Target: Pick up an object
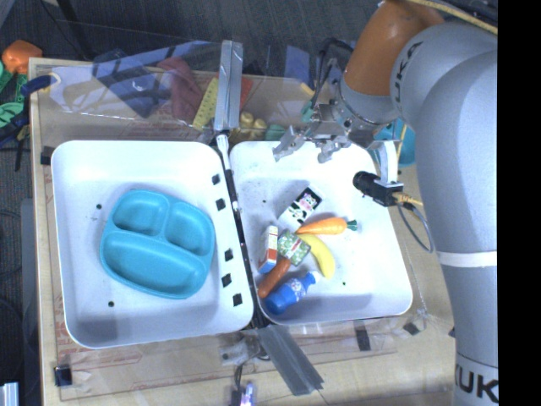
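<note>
"KU" is readable on the arm's base. Arm bends over the right bin (385,290), tool (311,147) spread open, holding nothing, above the far rim; carrot (323,225) and banana (321,255) lie mid-bin.

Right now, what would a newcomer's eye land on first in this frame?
The blue divided tray lying alone in the left bin stands out most. Next comes the colourful heap in the right bin: a carrot, a banana and a blue bottle. The gripper hangs above that bin's far edge.
</note>
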### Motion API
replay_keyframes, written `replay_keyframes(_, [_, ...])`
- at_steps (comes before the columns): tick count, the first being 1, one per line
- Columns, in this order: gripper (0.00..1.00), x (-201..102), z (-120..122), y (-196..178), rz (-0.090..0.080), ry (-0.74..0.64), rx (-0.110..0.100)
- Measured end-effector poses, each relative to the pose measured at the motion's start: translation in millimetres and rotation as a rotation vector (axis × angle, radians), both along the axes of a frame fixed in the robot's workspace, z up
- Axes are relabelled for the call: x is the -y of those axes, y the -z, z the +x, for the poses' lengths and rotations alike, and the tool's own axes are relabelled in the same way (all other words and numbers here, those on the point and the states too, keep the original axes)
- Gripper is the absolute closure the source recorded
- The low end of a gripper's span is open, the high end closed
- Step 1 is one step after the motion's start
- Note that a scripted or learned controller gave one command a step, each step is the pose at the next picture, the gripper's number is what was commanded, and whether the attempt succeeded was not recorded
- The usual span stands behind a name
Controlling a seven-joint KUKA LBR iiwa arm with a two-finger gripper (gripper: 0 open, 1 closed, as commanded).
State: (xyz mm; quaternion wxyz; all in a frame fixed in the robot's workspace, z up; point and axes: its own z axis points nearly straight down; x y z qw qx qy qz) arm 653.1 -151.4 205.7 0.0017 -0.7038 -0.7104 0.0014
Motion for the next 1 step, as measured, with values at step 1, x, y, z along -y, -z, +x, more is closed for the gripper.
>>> replay_keyframes(1, [0.00, 19.5, -63.9, 92.3, -0.008, -0.176, 0.026])
